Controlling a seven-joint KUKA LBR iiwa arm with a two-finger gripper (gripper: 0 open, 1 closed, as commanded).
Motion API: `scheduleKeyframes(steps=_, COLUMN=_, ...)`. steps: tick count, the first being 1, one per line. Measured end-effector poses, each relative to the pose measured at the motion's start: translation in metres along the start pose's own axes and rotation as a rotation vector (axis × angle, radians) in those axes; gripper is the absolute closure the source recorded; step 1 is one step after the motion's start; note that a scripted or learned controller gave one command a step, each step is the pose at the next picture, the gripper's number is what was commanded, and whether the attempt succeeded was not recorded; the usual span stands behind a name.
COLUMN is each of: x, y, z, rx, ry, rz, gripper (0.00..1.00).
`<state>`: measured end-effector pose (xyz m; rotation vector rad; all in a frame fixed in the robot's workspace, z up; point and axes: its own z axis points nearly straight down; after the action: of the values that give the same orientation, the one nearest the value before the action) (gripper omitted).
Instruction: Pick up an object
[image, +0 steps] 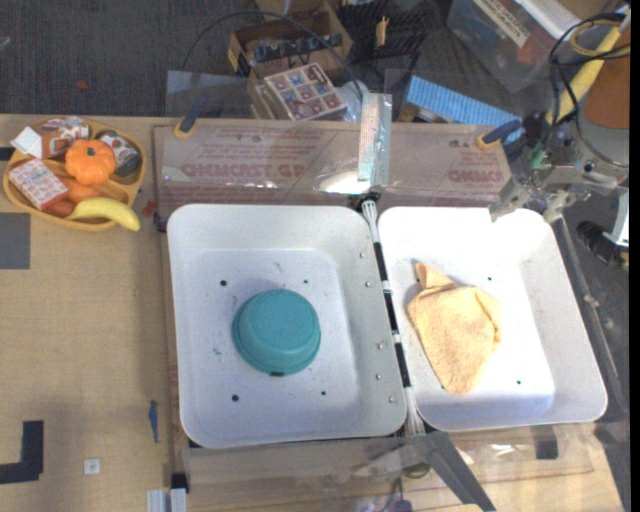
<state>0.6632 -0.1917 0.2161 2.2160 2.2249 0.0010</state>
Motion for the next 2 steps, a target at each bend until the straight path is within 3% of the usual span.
scheduleKeyframes(steps=1, x=0.032, y=-0.084, z=0.059, rx=0.000, ry=0.000, rz=-0.012, gripper=0.00)
scheduleKeyframes(steps=2, x=-0.002, y=-0.100, z=0.124, rx=-0.013, ry=-0.001, rz=-0.086, gripper=0.00)
